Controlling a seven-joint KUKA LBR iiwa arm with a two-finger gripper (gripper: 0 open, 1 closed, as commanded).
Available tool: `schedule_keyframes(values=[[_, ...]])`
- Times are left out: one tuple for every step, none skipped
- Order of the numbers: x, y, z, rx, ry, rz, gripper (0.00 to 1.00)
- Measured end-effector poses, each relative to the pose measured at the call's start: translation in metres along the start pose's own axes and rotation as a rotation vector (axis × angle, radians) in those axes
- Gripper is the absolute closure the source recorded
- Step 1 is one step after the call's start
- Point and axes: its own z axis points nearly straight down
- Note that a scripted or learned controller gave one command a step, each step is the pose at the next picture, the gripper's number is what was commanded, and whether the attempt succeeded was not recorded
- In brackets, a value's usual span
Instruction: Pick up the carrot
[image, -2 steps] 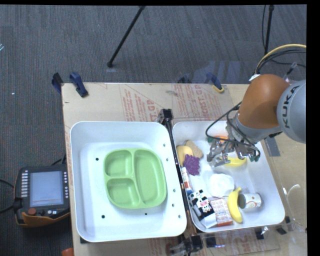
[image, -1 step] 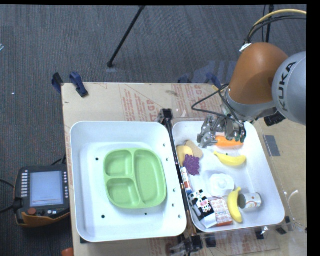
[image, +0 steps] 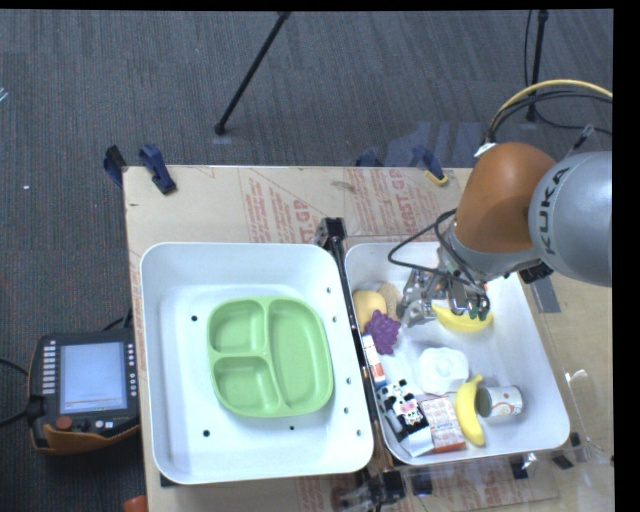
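My gripper (image: 441, 302) hangs low over the back of the right bin (image: 540, 380), pointing down from the orange wrist band. Its fingers stand apart and I see nothing held between them. A yellow banana (image: 462, 320) lies right under its right finger. A pale yellow fruit (image: 368, 302) and a purple bunch of grapes (image: 383, 331) lie just left of the gripper, near the bin's left wall.
The right bin also holds a white lump (image: 443, 368), a second banana (image: 470, 410), a small cup (image: 501, 402) and small cartons (image: 425, 420) at the front. The left bin (image: 170, 420) holds a green divided plate (image: 270, 357). A tablet (image: 90, 385) sits off the bench, left.
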Motion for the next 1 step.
schedule_keyframes(values=[[0.0056,0.0552,-0.1038,-0.002,-0.01,0.087,0.0]])
